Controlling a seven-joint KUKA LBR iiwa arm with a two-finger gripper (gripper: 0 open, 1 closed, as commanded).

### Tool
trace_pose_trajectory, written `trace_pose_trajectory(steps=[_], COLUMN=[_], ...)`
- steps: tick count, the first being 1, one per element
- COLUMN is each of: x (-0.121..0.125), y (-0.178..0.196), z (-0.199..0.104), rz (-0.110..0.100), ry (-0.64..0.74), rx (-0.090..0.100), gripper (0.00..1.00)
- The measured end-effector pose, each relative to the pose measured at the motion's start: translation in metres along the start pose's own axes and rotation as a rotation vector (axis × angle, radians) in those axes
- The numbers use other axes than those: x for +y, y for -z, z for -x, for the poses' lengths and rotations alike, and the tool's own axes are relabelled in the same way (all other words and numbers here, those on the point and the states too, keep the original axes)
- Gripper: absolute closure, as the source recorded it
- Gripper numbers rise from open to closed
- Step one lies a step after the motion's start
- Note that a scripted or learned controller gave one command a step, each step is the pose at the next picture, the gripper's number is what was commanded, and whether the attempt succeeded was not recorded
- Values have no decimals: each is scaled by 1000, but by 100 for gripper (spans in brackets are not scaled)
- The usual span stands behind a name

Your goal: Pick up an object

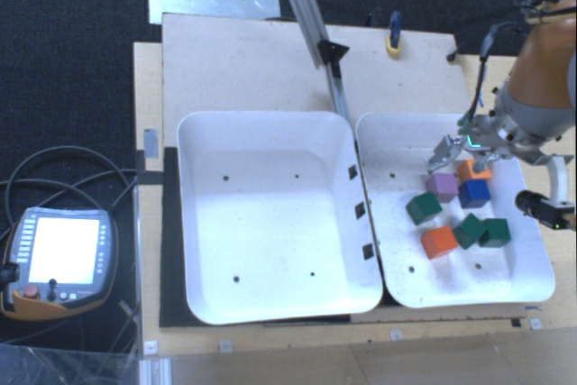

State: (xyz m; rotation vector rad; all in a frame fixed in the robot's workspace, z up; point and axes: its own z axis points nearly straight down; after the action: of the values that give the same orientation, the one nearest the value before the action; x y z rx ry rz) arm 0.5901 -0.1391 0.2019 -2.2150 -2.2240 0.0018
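Dark carpet surrounds a pale wooden bench (pixel 270 68) bearing two shallow white bins. All the candidates sit in the right bin (pixel 397 284), clustered toward its right half, likely so the arm reaches them easily: a purple cube (pixel 442 186) at the centre, a blue block (pixel 474 193) just right of it, an orange block (pixel 439 241) below. These look hard-edged and matte. Above the purple cube hangs the gripper (pixel 449 151); whether it grips anything, I cannot tell.
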Motion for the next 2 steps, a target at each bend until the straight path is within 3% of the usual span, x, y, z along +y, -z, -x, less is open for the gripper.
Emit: trace_pose_trajectory(steps=[1, 2], x=[1, 0], y=[2, -60], z=[0, -4], rz=[4, -2], ry=[0, -2], rx=[-1, 0], gripper=[0, 0])
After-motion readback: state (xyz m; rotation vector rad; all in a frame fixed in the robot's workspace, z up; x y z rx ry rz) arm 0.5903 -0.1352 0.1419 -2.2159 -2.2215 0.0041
